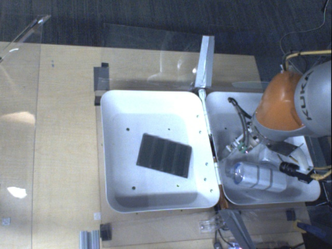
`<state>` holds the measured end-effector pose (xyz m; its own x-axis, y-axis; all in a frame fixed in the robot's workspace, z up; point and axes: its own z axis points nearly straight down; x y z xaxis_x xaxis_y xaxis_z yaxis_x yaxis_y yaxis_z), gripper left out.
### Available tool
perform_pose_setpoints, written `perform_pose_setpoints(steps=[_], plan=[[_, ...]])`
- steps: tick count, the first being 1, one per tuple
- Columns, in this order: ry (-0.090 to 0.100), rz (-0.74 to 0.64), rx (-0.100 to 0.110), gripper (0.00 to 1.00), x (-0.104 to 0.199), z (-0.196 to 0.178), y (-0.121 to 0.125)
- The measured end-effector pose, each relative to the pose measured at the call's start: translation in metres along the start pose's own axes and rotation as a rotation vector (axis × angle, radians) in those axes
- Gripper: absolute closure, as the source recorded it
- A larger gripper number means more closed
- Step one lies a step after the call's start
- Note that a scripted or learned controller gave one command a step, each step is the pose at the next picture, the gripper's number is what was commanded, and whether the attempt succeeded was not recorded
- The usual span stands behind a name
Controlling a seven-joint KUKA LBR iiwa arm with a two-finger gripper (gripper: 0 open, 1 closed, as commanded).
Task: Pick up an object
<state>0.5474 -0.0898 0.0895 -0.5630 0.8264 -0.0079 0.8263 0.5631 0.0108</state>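
A flat dark grey rectangular pad with ridges (164, 155) lies slightly askew in the middle of the left bin (119, 113). The arm's orange band (279, 104) and grey wrist hang over the right bin (220, 113). My gripper (240, 145) is low in that bin, near its left wall, with cables around it. A silvery, partly see-through cylinder (255, 175) lies on its side on the bin floor just in front of and below the gripper. I cannot tell whether the two touch. The pad sits well to the gripper's left, across the divide between the bins.
A metal post (205, 61) stands behind the seam between the bins. A clear plastic sheet (21, 118) covers the wooden bench on the left. Black and yellow cables (298, 171) trail along the right bin's right side.
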Motion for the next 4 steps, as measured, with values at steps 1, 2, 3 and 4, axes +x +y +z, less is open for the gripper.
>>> perform_pose_setpoints(steps=[1,2,3,4], plan=[[-0.003,0.002,-0.008,1.0,-0.001,-0.013,0.003],[-0.003,0.002,-0.007,0.0,-0.001,-0.013,0.003],[0.001,0.204,0.002,0.0,-0.039,0.002,0.061],[0.002,0.271,0.006,0.0,-0.038,-0.092,0.014]])
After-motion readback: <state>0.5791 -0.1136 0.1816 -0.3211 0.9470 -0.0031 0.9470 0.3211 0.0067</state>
